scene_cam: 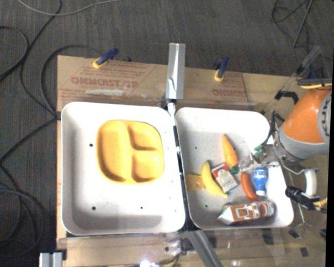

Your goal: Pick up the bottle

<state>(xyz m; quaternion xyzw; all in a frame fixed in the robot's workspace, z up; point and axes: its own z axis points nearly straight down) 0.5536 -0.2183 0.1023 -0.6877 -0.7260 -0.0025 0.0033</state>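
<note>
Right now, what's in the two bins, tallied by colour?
Yellow: 2, tray, banana
Orange: 2, carrot, second carrot
Blue and white: 1, bottle
Red and white: 2, small box, carton
Total: 7

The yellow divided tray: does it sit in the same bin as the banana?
No. The yellow divided tray lies in the left bin, the banana in the right bin.
</note>
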